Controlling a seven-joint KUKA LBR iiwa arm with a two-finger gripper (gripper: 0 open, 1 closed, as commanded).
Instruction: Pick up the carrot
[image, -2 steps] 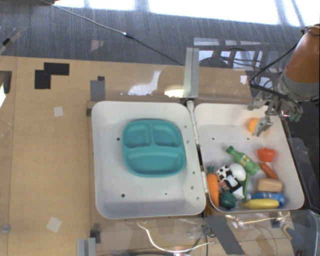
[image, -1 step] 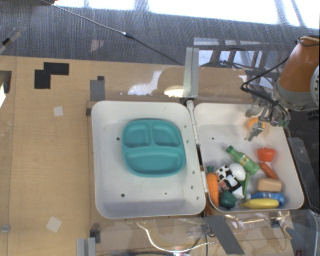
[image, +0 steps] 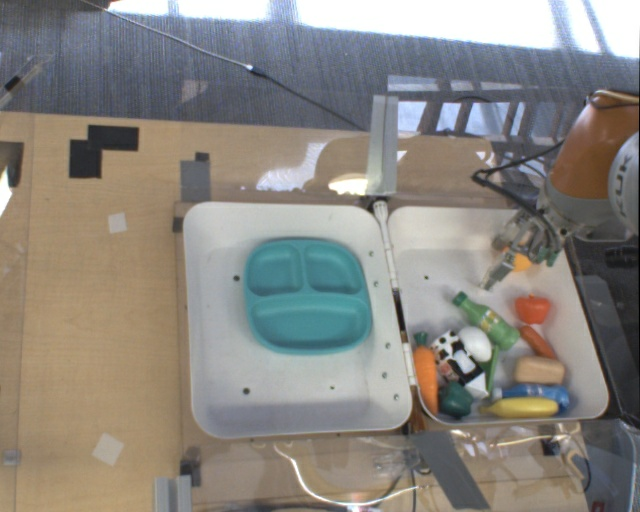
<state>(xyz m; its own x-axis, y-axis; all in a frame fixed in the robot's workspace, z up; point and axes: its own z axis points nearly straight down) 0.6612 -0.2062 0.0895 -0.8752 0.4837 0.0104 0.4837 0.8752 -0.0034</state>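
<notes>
Where the arm reaches in from the right: end effector (image: 497, 276) hangs over the upper part of the right bin (image: 440, 235); whether it is open or closed, I cannot tell.
Carrot (image: 426, 373): lies at the right bin's lower left, against the wall, touching the cow toy (image: 466, 352).
Nearby: green bottle (image: 487, 319), tomato (image: 533, 308), banana (image: 520, 407).
Left bin (image: 215, 330): holds a teal divided tray (image: 305, 295).
Tabletop (image: 90, 330): light wood.

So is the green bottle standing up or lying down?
Lying down. The green bottle rests on its side in the right bin, its cap pointing up-left.
</notes>
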